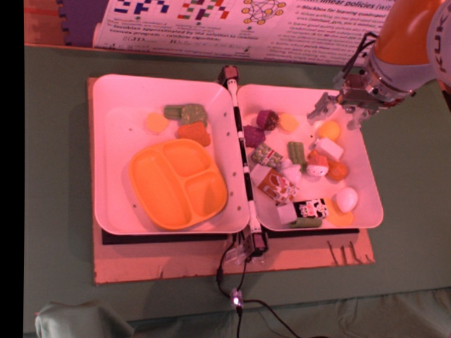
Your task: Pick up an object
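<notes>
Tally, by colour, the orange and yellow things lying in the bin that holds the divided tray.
Orange: 2, the orange plastic divided tray and the small orange flat piece.
Yellow: 1, the small yellow round disc.
Total: 3.

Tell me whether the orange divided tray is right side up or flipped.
Right side up. The orange divided tray lies flat in the left bin, its three compartments facing upward with raised rims visible.

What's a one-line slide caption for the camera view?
KUKA arm's two-finger gripper, fingers open, hovers over the toy-filled right white bin; orange divided plastic tray sits in the left white bin.
</notes>
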Controlling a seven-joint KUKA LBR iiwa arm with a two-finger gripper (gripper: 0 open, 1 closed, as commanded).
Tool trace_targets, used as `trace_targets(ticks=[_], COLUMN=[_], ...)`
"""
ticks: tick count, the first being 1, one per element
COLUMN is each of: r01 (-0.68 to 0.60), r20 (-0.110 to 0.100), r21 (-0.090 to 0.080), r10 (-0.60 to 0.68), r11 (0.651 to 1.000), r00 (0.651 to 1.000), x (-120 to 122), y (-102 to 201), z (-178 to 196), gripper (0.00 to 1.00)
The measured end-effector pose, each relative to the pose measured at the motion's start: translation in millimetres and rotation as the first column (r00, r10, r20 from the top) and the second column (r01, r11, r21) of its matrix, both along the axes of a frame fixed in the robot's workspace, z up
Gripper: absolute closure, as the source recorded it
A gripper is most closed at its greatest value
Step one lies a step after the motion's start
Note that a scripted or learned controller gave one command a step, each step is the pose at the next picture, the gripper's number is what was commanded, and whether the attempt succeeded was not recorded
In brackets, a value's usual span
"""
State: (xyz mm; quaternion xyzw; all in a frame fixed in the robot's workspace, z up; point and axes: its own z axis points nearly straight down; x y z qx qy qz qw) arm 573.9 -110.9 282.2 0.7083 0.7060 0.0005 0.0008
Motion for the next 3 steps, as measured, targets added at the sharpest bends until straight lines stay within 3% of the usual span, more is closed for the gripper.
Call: trace_targets(ticks=[1, 3], r01=[0.0, 0.001], r20=[0.0, -0.005], r21=[0.0, 0.0], r10=[0.0, -0.001], r11=[1.0, 1.0], r00=[1.0, 1.0], x=[0.0, -3.8], y=[0.0, 0.1], z=[0.0, -83.6], gripper=[0.0, 0.0])
